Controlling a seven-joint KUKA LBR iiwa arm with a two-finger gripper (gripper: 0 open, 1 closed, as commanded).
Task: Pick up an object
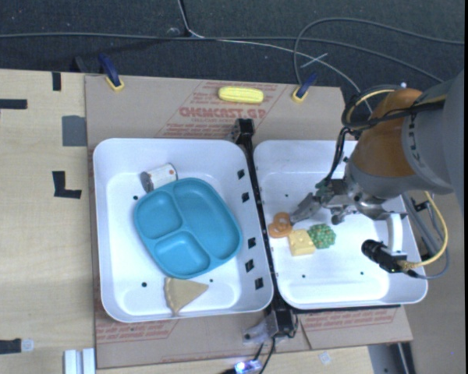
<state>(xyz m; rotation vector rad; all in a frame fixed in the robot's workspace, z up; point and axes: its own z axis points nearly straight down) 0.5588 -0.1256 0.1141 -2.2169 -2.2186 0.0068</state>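
Objects for picking are gathered in the right bin [390, 287], against its left wall: an orange ring [279, 226], a yellow block [301, 244] and a green knobbly piece [322, 235], the three lying just beside one another, apparently touching. The gripper [316, 207] is positioned low over this cluster, just above the ring and the block, with the arm [390, 146] reaching in from the bin's right side. Whether the jaws are apart or together cannot be told; nothing is seen clamped between them. This placement is judged to be an approach to the cluster, with no grasp yet made.

The left bin [109, 271] is occupied by a blue divided plate [187, 228] across its middle, a small can [160, 176] at the plate's far-left edge and a tan wedge [183, 293] near the bin's front wall. A yellow corn cob [240, 95] is noted on the worktop [31, 232] behind the bins, well apart from the gripper.

Crowding is judged a risk: one piece may be nudged when another is gripped.
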